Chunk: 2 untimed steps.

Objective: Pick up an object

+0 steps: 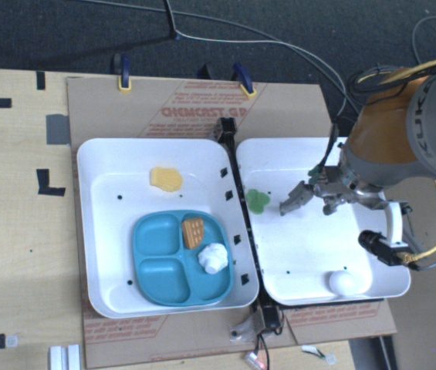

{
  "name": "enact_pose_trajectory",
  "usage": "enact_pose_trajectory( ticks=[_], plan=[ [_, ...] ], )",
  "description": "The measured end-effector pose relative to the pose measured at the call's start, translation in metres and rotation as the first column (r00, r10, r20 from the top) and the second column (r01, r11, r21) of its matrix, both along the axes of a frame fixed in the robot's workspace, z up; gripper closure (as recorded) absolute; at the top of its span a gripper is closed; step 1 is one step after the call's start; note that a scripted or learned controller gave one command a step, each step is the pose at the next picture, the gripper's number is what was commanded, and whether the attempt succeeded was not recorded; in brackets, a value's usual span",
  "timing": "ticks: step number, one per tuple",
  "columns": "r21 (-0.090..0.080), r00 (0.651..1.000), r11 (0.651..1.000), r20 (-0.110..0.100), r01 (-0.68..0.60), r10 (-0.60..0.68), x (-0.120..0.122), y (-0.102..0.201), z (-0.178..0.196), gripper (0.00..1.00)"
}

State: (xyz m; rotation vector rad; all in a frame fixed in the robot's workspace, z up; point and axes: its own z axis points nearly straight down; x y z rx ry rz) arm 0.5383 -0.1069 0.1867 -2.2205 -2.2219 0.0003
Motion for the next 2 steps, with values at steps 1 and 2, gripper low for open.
enact_pose_trajectory(
  ticks=[1,2],
  plan=[
    [0.001,1.0,1.0,0.007,-0.003,0.003,-0.012,0.043,0.084,0.0],
    [0.0,0.996,0.996,-0.001,-0.085,0.085,-0.008,0.022,0.073,0.0]
  ],
)
